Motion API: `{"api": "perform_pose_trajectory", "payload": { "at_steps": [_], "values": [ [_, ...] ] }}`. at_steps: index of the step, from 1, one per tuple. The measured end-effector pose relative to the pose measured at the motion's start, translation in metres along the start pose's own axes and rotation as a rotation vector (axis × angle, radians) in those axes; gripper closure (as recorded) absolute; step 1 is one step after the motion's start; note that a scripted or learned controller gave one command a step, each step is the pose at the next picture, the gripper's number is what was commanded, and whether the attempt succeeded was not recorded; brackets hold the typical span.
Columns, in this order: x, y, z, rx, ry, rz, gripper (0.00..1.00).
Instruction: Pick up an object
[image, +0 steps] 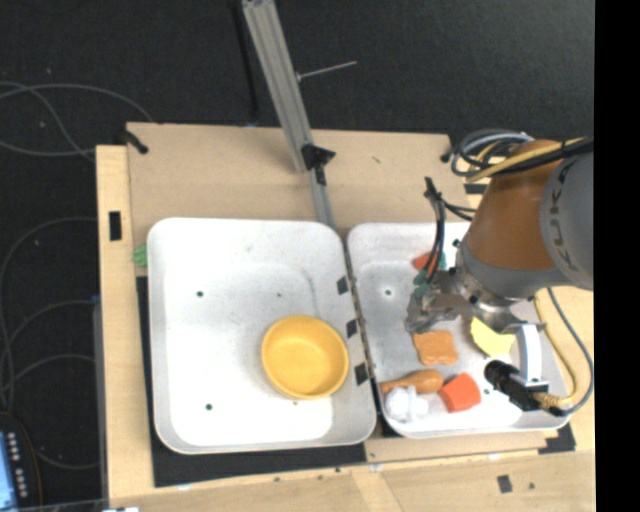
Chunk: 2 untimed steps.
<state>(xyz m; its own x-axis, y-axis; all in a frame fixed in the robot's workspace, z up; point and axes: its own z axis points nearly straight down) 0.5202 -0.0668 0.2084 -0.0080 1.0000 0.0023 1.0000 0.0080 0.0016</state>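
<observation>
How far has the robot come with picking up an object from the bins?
Done: the arm has reached into the right bin, and the pincer is low, just above the tan block. In hand: nothing that I can see; the block, the orange cube and the yellow bowl in the left bin all lie at rest. Left: grasp one object and lift it.

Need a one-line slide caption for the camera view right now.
KUKA arm's gripper low in the right bin above an orange block; yellow bowl in the left bin.
</observation>
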Motion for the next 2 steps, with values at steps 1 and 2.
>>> {"api": "perform_pose_trajectory", "payload": {
  "at_steps": [1, 2],
  "values": [
    [0.062, 0.002, -0.011, -0.002, 0.0, -0.002, 1.0],
    [0.122, 0.01, -0.01, 0.001, 0.0, -0.001, 1.0]
  ]
}}
